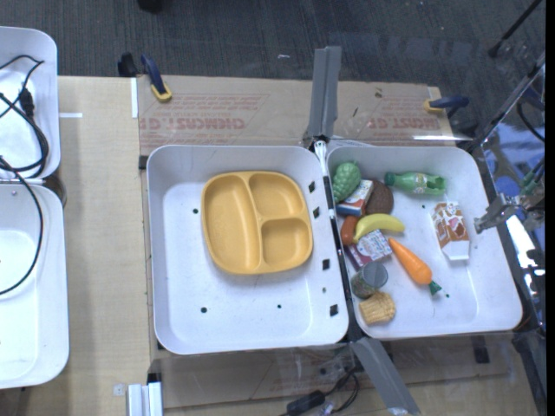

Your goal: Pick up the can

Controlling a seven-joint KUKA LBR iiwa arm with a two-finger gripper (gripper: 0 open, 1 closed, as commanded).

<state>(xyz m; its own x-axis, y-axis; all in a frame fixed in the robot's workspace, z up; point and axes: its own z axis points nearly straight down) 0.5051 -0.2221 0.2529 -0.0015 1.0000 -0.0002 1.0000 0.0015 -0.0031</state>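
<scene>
1. Corn cob, nearest, right bin.
2. Can just behind, apparently on its side, grey end showing: probably light, rigid, slippery; best pinched across the body.
3. Banana farther back.
4. Tool state: cannot tell.

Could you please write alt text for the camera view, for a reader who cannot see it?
Two shallow white bins sit side by side on a bench: the left bin holds a yellow divided plate, and the right bin holds a cluster of toy food along its left side. Among them, a small can lies between a carrot and a corn cob.
</scene>
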